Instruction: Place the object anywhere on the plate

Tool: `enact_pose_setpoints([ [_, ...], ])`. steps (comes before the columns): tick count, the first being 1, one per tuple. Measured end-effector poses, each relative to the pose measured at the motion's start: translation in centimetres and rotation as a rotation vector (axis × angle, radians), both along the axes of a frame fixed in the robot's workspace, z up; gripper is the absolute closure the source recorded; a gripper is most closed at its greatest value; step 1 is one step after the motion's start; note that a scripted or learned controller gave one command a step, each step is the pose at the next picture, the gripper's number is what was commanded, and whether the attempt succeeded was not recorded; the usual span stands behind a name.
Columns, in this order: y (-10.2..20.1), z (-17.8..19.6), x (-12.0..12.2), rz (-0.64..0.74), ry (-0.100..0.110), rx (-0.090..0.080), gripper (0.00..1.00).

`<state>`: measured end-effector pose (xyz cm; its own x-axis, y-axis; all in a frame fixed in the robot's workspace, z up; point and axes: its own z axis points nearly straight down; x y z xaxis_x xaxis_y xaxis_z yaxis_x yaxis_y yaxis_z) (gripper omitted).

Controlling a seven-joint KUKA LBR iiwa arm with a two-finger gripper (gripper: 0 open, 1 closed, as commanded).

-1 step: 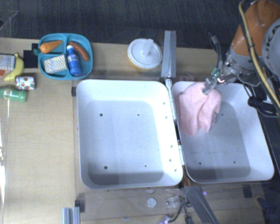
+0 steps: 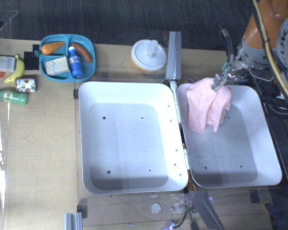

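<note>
Pink cloth [image 2: 209,105], bunched and draped in the far part of the right bin [image 2: 259,171], its upper edge lifted toward the tool [image 2: 220,82]. The tool, reaching in from the right on the grey-and-orange arm [image 2: 269,23], pinches a peak of the fabric at the cloth's top right; the fabric shows between its fingers, so it appears to hold the cloth, with the fingers nearly closed. The rest of the cloth hangs in folds and rests on the bin floor.

Handling (a judgement from its look): the cloth is light, soft and limp, not fragile; it will sag and trail from any grip point, and a thin pinch could slip. A thicker gathered fold offers a surer hold than a single edge.

The left bin [image 2: 129,133] lies beside it. A divided blue plate [image 2: 86,47] holding toy food sits on the worktop [image 2: 38,152] at far left, well apart from the cloth; a lidded yellow bowl [image 2: 149,55] stands nearer.
</note>
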<state>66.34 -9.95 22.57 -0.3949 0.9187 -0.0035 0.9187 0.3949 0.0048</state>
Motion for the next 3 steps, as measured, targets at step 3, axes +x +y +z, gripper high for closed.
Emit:
enact_pose_setpoints([
  [3,15.5,-0.2,-1.0,1.167,-0.002,-0.004,1.0],
])
